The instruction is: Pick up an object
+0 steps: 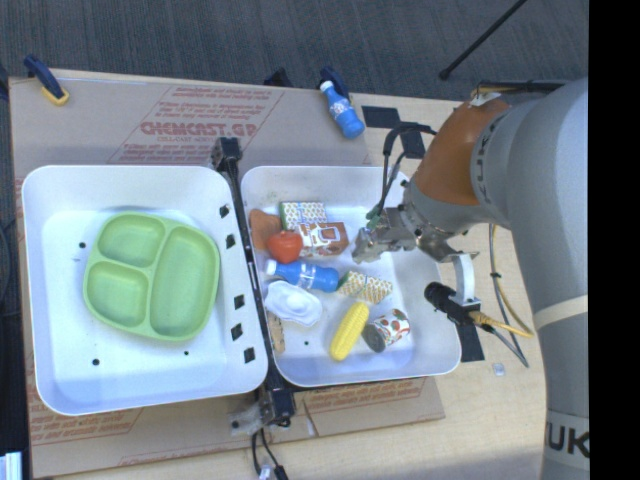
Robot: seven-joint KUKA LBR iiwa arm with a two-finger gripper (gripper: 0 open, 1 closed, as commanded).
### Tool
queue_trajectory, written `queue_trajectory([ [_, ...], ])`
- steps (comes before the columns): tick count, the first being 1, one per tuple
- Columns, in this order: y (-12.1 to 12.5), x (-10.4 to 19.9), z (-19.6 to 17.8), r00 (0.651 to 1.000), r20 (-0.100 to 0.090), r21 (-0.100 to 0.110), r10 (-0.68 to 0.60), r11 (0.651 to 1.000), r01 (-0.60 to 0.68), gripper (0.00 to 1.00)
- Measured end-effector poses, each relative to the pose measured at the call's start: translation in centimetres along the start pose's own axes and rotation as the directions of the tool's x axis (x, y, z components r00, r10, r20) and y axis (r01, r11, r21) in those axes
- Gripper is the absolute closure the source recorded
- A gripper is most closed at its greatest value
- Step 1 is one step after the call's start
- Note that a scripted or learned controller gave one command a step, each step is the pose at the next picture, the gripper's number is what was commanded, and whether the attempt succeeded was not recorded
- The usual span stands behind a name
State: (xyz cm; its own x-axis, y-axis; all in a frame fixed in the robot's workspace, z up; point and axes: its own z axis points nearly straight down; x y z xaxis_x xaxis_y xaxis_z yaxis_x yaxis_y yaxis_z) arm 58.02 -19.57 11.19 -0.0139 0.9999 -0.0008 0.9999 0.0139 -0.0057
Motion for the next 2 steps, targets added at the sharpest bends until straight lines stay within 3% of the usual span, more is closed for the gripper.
queue_trajectory([
  [1, 0.0, 0.0, 0.0, 1.000, 0.000, 0.000, 0.000, 1.000, 0.000, 0.00],
  [2, -10.5, 1.9, 2.1, 1.000, -0.003, 0.001, 0.007, 1.000, -0.007, 0.00],
])
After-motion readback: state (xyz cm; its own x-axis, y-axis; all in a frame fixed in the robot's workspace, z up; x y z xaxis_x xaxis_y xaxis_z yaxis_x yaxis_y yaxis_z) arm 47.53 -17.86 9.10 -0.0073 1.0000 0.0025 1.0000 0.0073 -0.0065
